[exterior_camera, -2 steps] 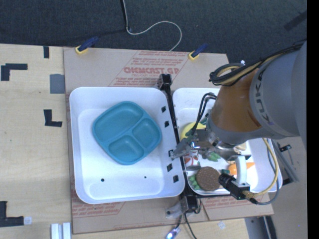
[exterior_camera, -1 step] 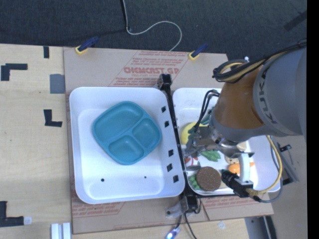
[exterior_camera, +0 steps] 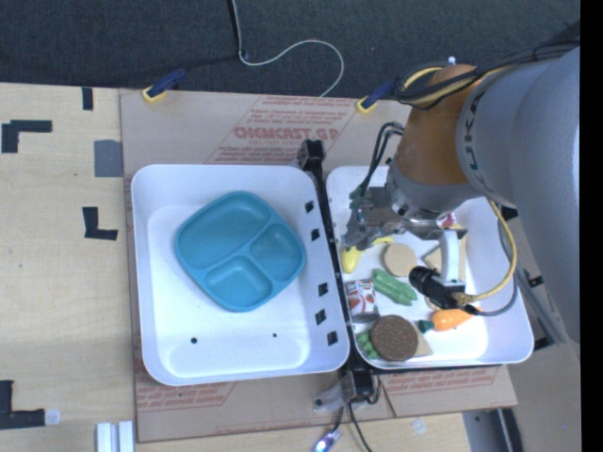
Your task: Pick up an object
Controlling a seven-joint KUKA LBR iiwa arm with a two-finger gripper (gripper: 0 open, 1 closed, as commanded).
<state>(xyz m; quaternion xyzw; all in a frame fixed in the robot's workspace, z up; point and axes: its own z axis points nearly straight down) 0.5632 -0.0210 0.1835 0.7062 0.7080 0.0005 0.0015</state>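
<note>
Toys [exterior_camera: 396, 285] crowd the right bin [exterior_camera: 504, 347]; arm hides the tool [exterior_camera: 358, 238], grip state unreadable.

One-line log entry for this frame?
arm: over right bin | gripper: low at bin's left side, near yellow item | grasp: unconfirmed | blue tray: left bin

The right bin [exterior_camera: 509, 347] holds a jumble of small toy foods: a green pod [exterior_camera: 394, 286] lying slantwise, a brown round patty [exterior_camera: 394, 337] near the front wall, an orange carrot [exterior_camera: 450, 319] beside it, a tan disc [exterior_camera: 399, 259], and a small can [exterior_camera: 362, 298].
</note>
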